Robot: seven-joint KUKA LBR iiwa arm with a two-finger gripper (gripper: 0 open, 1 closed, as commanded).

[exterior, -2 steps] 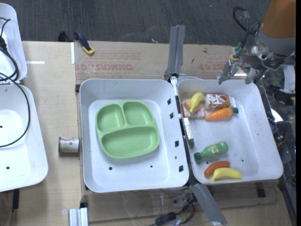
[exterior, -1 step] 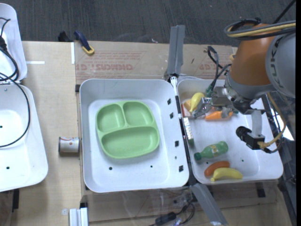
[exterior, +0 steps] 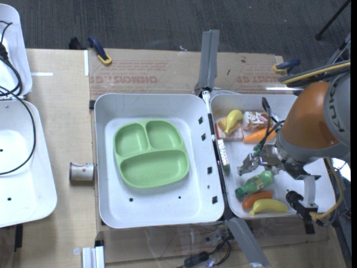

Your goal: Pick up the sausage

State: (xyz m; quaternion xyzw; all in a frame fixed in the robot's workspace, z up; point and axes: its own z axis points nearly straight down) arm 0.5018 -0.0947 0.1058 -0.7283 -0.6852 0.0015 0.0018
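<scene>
The left bin (exterior: 106,149) holds a green divided plate (exterior: 150,152), well away from the jaws (exterior: 249,163) and no part of this job. The jaws hang over the right bin (exterior: 237,208), near its left wall, and whether they are open or closed cannot be told from this view; nothing can be seen held in them.

The sausage (exterior: 257,199), taken to be the orange-red piece near the bin's front edge, lies below the jaws and a little to their right. A green bottle (exterior: 255,182) sits between the two, and a yellow banana (exterior: 269,206) touches the sausage on its lower right. The sausage's long axis runs nearly left to right, its right end tipped slightly up, its left end near the bottle's cap.

The coming move probably calls for a short drop past the bottle, with the jaws turned across that axis. The crowding neighbours make a clean grip doubtful.
</scene>
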